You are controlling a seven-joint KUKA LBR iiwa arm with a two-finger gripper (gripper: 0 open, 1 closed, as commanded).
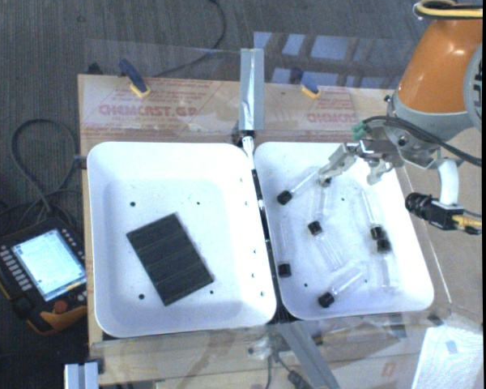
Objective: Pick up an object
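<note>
- Camera view: the gripper is seen poised over the upper part of the right bin, reached in from the right so the arm stays clear of the bin walls.
- The fingers appear spread apart, with nothing visibly caught between them; no grasp can be claimed.
- Clear vials with black caps are scattered flat across the right bin's floor, well apart from one another, likely so that one can be singled out.
- One capped vial lies just below-left of the fingers, judged the nearest candidate.
- A dark ribbed slab is left lying slantwise in the left bin, far from the gripper.
- Both bins are set side by side on the tabletop, touching along the middle.
</note>
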